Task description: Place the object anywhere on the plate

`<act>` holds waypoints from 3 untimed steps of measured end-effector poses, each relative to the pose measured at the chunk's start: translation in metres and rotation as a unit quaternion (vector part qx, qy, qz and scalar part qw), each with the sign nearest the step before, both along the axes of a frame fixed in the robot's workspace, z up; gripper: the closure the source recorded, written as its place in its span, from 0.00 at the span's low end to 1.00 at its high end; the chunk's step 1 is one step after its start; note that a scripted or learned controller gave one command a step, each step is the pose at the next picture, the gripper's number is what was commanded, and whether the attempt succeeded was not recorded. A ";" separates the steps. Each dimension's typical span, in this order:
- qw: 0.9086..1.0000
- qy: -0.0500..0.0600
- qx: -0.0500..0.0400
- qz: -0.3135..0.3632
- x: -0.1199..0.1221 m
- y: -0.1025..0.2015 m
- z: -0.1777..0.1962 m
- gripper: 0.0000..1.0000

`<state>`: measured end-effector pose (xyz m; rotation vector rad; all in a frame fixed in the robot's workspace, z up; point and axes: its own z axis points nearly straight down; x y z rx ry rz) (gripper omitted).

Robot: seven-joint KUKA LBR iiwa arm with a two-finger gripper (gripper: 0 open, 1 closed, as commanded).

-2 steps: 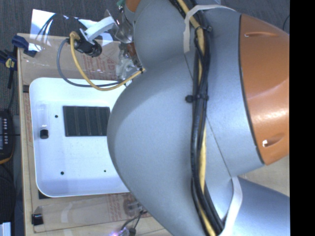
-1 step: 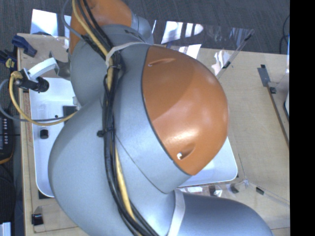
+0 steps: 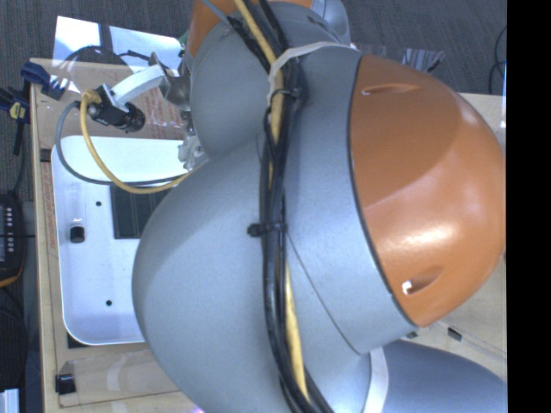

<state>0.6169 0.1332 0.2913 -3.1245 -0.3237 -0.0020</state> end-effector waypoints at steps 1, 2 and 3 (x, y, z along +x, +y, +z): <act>1.000 0.002 -0.001 -0.001 0.021 0.050 -0.047 1.00; 0.996 0.005 0.001 0.094 0.008 0.000 -0.070 1.00; 0.981 0.004 0.001 0.192 0.030 0.006 -0.064 1.00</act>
